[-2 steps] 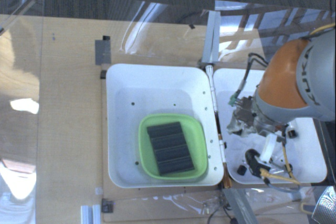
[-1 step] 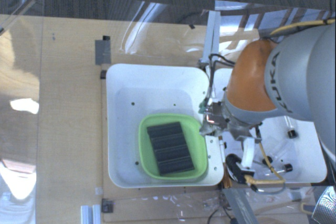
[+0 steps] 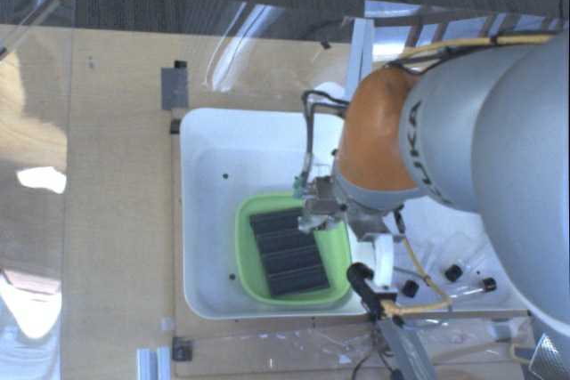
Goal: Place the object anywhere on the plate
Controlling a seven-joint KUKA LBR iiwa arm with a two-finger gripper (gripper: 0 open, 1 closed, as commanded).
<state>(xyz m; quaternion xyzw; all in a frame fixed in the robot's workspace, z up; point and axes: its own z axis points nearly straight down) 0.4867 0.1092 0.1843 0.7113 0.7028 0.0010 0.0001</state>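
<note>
A lime green plate point(image 3: 252, 270) lies in the front right part of the left white bin point(image 3: 205, 191). On the plate rests a dark grey ribbed rectangular object point(image 3: 287, 255), lying flat and slightly slanted. My gripper point(image 3: 313, 214) hangs over the plate's far right edge, right at the ribbed object's far corner. The orange wrist band and the big grey arm cover what lies behind it. Whether the gripper touches the object is hidden.
The right bin point(image 3: 463, 303) is mostly covered by the arm; a few small black-capped pieces point(image 3: 452, 271) lie in its visible front part. A clear panel point(image 3: 36, 191) stands on the wooden bench at the left.
</note>
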